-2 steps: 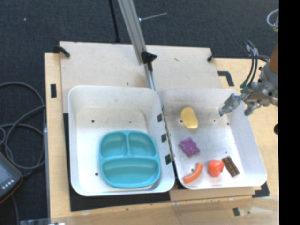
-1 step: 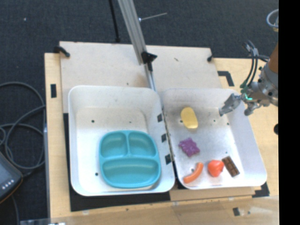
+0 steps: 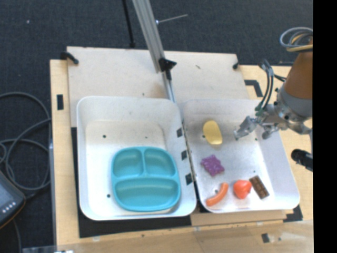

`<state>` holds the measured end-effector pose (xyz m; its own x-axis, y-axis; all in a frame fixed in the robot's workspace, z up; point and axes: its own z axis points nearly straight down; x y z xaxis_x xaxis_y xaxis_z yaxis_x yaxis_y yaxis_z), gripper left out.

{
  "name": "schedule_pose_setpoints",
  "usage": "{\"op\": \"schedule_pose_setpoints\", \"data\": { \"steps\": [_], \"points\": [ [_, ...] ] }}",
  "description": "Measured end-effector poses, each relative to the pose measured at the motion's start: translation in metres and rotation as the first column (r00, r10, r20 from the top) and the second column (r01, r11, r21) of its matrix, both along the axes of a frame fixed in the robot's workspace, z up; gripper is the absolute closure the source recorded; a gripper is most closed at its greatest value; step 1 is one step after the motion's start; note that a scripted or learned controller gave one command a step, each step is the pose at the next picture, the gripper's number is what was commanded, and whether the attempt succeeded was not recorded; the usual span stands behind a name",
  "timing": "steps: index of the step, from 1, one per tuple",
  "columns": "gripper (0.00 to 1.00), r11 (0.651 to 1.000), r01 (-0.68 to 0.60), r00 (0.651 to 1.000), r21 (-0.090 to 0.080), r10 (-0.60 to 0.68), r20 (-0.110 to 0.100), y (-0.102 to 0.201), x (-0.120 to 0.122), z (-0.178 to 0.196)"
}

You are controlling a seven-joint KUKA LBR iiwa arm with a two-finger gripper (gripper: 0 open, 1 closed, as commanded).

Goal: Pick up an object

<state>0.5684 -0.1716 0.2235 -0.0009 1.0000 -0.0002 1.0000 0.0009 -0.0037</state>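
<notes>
- Yellow object: rounded, lying in the upper left part of the right bin, near the divide between the two bins.
- Purple object: knobbly, lying just below the yellow object and apart from it.
- Orange carrot-shaped object: lying at a slant by the near wall of the right bin.
- Red-orange rounded object: just right of the carrot shape.
- Brown bar: lying at a slant beside the red-orange object, on its right.
- End effector: hovers over the upper right part of the right bin, to the right of the yellow object and apart from it; its two fingers are spread and nothing lies between them.
- Arm: grey with an orange band, entering from the right of the view.
- Left bin: holds a teal divided plate with three compartments in its near half.
- Worktop: light wooden board carrying both bins, with a metal post rising at a slant from behind them.
- Floor: dark carpet, with black cables looping at the left.
</notes>
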Motion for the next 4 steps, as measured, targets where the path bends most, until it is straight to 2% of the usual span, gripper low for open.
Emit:
{"op": "schedule_pose_setpoints", "data": {
  "steps": [2, 3, 4],
  "points": [
    [0.00, 1.000, 0.002, 1.000, 0.000, -0.002, -0.001, -0.012, -0.019, -0.107],
    [1.00, 1.000, 0.008, 1.000, -0.002, -0.008, 0.009, -0.013, -0.017, -0.093],
    [1.00, 1.000, -0.002, 1.000, -0.003, 0.002, 0.013, -0.014, -0.013, -0.028]
  ]
}}
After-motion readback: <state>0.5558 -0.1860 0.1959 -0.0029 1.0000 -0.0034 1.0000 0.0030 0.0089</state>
